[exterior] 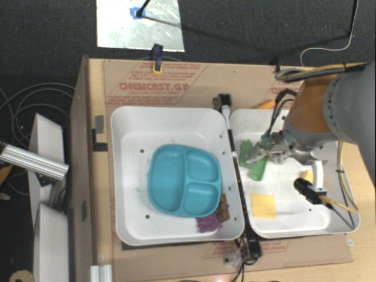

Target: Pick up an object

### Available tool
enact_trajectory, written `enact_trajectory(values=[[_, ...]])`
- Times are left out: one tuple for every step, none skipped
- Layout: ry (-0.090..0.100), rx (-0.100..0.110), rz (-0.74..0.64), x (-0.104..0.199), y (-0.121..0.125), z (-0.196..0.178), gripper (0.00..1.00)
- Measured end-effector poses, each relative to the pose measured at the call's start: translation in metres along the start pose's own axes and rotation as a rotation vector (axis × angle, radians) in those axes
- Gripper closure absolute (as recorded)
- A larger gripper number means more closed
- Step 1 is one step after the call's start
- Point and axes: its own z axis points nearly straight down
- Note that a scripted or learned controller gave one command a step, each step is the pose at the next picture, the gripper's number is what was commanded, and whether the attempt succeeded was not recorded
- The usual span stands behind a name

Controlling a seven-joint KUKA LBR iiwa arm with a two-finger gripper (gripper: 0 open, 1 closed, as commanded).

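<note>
My gripper [262,153] hangs low over the left part of the right bin [294,225], with the grey arm reaching in from the right. Directly under and beside it lie two green pieces: one [245,151] against the bin's left wall, and a longer one [258,170] just below the gripper. The gripper touches or nearly touches them; I cannot make out whether anything sits between its tips. A flat yellow square [263,205] lies nearer the front of the same bin. A small yellow bit [306,175] rests to the right.
The left bin [132,157] bears a blue divided plate [185,180], with a purple lump [207,223] and a brown piece [223,209] at its front right edge. An orange thing [265,104] shows at the right bin's back rim. Both bins rest on a cardboard sheet [158,84].
</note>
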Motion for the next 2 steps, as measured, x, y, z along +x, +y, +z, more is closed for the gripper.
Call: enact_trajectory(values=[[-0.006,-0.017,0.005,0.007,-0.018,0.0,0.0],[0.002,0.004,0.003,-0.017,-0.092,0.006,0.0]])
